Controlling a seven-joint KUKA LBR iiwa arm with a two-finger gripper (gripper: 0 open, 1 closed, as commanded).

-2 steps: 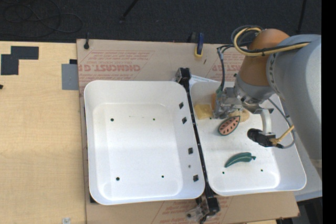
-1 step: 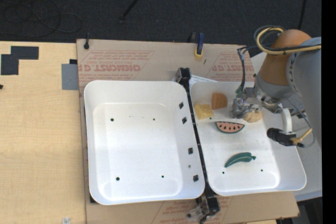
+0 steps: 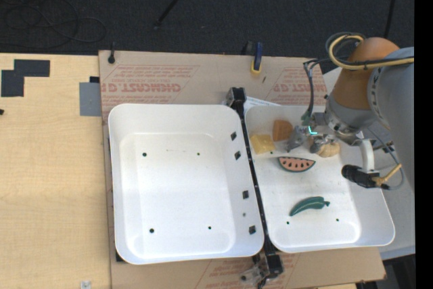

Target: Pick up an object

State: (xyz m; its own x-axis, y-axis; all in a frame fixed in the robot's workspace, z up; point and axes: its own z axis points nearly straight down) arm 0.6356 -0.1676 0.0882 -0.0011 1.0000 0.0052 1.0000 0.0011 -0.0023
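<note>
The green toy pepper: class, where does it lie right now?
The green pepper lies in the right bin, toward its near edge, below the watermelon slice and apart from it.

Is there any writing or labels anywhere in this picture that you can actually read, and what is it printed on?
"CHEMCAST GP": red print on the brown cardboard sheet under the bins, upside down from this camera, above the left bin.
The same red print above the right bin, partly hidden by the arm.
More red print on the cardboard's near edge: too small to read.
</note>
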